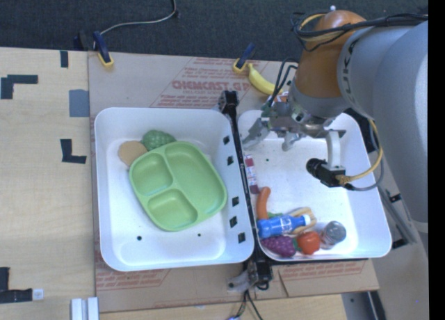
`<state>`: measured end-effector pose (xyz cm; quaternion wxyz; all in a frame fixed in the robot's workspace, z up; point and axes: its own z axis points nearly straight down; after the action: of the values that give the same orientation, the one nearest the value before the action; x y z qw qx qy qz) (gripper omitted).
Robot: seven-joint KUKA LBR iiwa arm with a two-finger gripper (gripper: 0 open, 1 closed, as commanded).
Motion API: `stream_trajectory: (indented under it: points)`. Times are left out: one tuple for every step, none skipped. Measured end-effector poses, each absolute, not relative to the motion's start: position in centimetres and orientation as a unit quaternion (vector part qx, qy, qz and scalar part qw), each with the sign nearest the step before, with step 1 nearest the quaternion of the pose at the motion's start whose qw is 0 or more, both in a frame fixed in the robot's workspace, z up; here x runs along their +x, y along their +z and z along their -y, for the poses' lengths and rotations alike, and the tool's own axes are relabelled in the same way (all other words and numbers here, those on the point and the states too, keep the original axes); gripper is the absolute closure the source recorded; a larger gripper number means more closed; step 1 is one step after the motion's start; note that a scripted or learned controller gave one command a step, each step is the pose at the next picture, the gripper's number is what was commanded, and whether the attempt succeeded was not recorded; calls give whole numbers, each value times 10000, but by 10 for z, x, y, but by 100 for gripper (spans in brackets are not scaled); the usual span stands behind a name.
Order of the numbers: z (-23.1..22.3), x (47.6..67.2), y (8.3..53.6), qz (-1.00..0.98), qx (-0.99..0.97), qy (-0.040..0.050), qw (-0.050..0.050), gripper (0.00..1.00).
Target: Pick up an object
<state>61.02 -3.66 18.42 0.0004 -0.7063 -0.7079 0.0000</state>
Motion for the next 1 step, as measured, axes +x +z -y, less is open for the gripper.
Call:
stream_trajectory:
  points:
    - [41,668,192,7078,-7064,4,-1,0]
